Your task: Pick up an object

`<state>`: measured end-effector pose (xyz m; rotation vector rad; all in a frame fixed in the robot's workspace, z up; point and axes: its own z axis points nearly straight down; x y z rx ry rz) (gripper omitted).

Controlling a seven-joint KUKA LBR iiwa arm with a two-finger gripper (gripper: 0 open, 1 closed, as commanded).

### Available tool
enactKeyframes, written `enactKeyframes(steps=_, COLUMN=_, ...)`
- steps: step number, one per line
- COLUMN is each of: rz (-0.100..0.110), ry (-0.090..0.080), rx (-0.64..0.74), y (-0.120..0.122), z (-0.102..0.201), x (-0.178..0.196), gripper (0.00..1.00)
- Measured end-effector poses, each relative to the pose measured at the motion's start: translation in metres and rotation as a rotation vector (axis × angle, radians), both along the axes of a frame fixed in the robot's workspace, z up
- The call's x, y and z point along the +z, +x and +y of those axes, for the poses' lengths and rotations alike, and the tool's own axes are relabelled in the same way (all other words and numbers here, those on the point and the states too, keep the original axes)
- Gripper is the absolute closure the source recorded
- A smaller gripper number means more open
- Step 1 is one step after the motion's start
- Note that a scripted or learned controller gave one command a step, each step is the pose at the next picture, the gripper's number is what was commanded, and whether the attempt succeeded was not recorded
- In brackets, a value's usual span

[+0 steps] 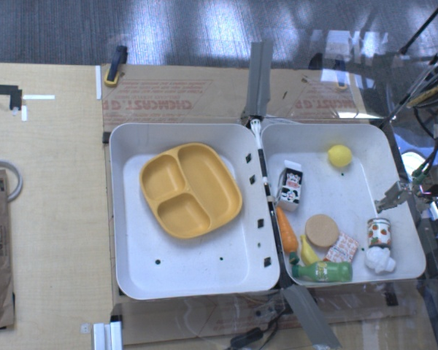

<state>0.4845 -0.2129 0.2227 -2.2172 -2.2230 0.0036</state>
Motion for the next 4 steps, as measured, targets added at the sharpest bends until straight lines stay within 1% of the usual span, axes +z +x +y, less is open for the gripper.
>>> enactKeyframes(steps=1, rz=-0.002, ry=0.008, rx=0.012, y=0.017, z=-0.001, x=-0.121, gripper=0.00)
enactKeyframes(steps=2, rz=-0.002, ry=0.003, rx=0.009, y=0.017, z=-0.003, x=-0.113, gripper=1.00)
enactKeyframes(steps=3, rz=0.000, ry=-0.001, rx=-0.129, y=0.010, z=0.077, x=0.015, gripper=1.00)
enactKeyframes(steps=4, rz=0.002, ry=-0.003, rx=-0.127, y=0.011, z=0.076, x=0.023, gripper=1.00)
